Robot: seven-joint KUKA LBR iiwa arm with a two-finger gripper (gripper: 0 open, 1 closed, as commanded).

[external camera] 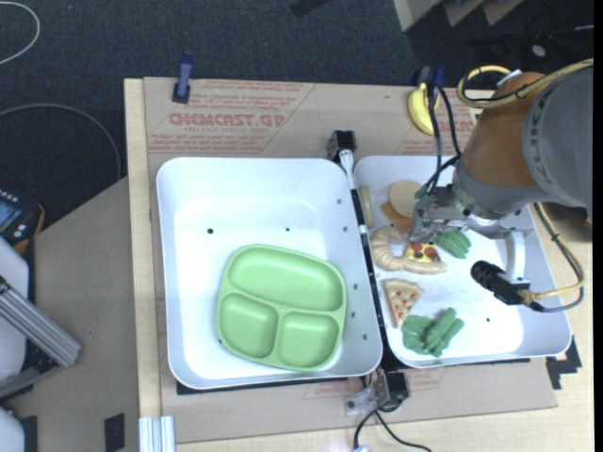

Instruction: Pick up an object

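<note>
On the table (pixel 236 111), brown board top with red print, two shallow white bins sit side by side, touching along their inner rims. Left bin (pixel 188 196) holds one green divided plate (pixel 281 306), three compartments, lying flat toward the near-right part of the bin. Right bin (pixel 551 332) holds the toy food. Arm (pixel 528 149) reaches in from the right, grey body with orange band, wrist angled down over the far-left part of the right bin. Gripper (pixel 421 243) sits low over the food cluster, tips right at or on the pizza slice (pixel 424 258), the one with red and green toppings; can't tell whether the fingers are spread or pinching, wrist body blocks the view, nothing visibly between them. Black cylindrical fitting (pixel 497 282) sticks out of the wrist on the near side, over the bin floor. Round tan flat piece (pixel 403 198) lies just beyond the gripper, partly hidden by it. Cream pretzel-like piece (pixel 386 249) touches the pizza slice on its left, close to the bin's left wall. Green leafy piece (pixel 455 244) just right of the gripper. Waffle wedge (pixel 400 298) lies nearer the front, apart from the pizza. Green vegetable bundle (pixel 431 331) sits near the front rim, just beside the wedge. Yellow banana-shaped thing (pixel 419 108) lies on the table beyond the right bin.
</note>
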